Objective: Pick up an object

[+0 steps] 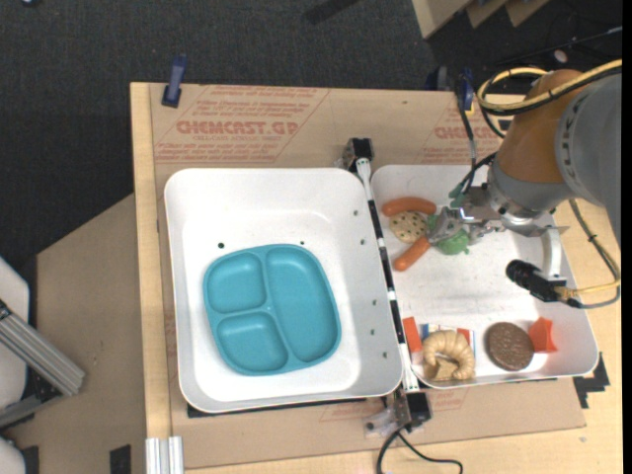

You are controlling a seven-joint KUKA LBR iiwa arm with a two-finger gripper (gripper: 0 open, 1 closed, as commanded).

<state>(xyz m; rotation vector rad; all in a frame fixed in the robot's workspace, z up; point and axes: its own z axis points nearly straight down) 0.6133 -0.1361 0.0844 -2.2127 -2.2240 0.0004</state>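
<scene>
My gripper (pixel 449 227) hangs low over the upper part of the right bin (pixel 474 289), with the arm coming in from the right. A small green object (pixel 454 244) lies right under it, partly hidden by it. Just to its left lie a speckled cookie (pixel 405 227), an orange-red sausage (pixel 408 206) and a carrot (pixel 413 254). From this slant I cannot make out whether the green object is touched or held.
Along the right bin's front edge sit a croissant (pixel 447 354), a brown round patty (pixel 510 346), a small orange block (pixel 542 335) and a striped item (pixel 425 334). The left bin (pixel 197 205) holds a teal divided plate (pixel 272 307). A divider rail (pixel 380 255) separates the bins.
</scene>
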